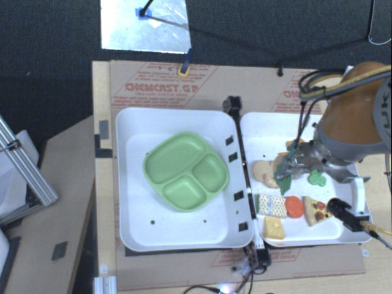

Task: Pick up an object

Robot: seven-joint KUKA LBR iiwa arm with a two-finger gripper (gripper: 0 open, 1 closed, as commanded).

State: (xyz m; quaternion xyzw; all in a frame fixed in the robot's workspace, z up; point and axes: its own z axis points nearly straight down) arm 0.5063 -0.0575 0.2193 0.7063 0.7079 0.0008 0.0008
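A green plate [185, 171] lies mid left bin [131, 225]. In the right bin [263, 133], toy foods cluster along the near edge: cracker [272, 205], cheese [274, 228], tomato [294, 206], pizza [316, 210]. The gripper [286, 175] hangs above them, likely choosing one; its state is unclear.

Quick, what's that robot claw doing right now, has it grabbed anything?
Gripper: low in the right bin over the toy food; grip cannot be told.

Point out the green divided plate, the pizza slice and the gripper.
green divided plate [185, 171]: camera view, on the ridge between its compartments.
pizza slice [316, 210]: camera view, on its topping side.
gripper [285, 175]: camera view, at the fingertips over the right bin.
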